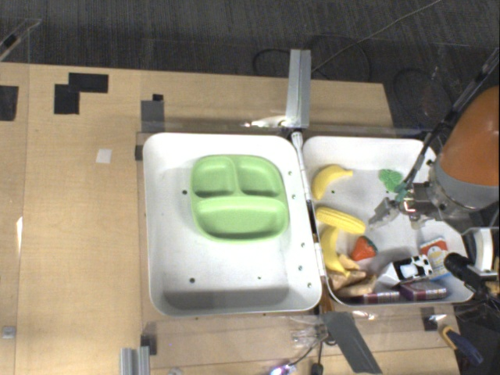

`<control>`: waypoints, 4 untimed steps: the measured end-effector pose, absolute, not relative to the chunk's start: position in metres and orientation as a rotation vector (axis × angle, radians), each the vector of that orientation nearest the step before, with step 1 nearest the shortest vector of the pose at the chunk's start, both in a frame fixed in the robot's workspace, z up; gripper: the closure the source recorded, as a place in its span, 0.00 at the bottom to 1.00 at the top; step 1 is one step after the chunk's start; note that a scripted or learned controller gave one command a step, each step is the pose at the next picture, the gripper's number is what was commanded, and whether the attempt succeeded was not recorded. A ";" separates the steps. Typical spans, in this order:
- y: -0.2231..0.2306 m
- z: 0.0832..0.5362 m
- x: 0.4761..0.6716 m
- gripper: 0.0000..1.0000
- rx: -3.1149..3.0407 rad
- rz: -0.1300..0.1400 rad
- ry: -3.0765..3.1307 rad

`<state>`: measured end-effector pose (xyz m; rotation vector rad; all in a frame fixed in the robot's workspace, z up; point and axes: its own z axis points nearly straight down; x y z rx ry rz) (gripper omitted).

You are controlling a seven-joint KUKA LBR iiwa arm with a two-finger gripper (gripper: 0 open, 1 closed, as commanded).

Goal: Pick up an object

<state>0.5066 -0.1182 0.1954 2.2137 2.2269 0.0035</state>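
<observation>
Gripper [388,212] fingers are being shown slightly parted and pointing toward the left, with nothing seen between them, low over the middle of the right bin [367,151]; the grey arm [469,162] with its orange band is being brought in over that bin's right edge. Two white bins are being counted on the bench [70,233], side by side. One green divided tray [237,195] is being carried by the left bin [168,280], toward its far edge. Three bananas are being counted along the right bin's left edge: a curved banana [330,180] near the far left corner, a second banana [340,219] below it, and a third banana [336,256] toward the near edge. One red strawberry-like toy [363,249] is lying just beside the fingers, on their near side, and one green leafy piece [391,180] is lying toward the far edge. Several packaged items [414,276] are being crowded along the near edge, too jumbled to be counted. The second banana is being judged the likeliest pick: probably a light, stiff, smooth toy, somewhat slippery, best taken across its narrow middle rather than along its length.
</observation>
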 end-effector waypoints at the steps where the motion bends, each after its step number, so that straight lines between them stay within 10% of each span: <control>1: -0.092 0.099 0.568 0.00 2.191 0.007 2.245; 2: -0.086 0.089 0.627 0.00 2.233 0.015 2.197; 3: -0.095 0.090 0.563 0.00 2.286 0.015 2.142; 4: -0.088 0.090 0.596 0.00 2.259 0.015 2.168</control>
